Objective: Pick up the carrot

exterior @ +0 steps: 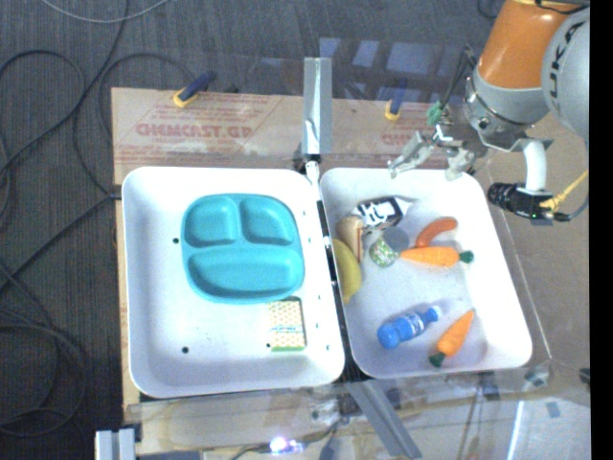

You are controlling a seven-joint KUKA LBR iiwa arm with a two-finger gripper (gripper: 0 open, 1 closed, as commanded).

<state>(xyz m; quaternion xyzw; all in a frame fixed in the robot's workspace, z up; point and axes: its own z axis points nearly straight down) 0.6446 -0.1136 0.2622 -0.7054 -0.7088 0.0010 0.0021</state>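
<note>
Dark grey carpet (96, 27) with thin black wires (57, 65) lies all around a brown board (201, 127). On the board sit two white bins. The left bin (153, 353) has a blue plate (243, 245) and a small card (286, 324). The right bin (503, 286) has a carrot (433, 256) in the middle, another carrot (453, 335) lower down, a blue bottle (408, 326) and a banana (348, 270). The claw (431, 157) hangs over the far edge of the right bin, spread wide, holding nothing.
</note>
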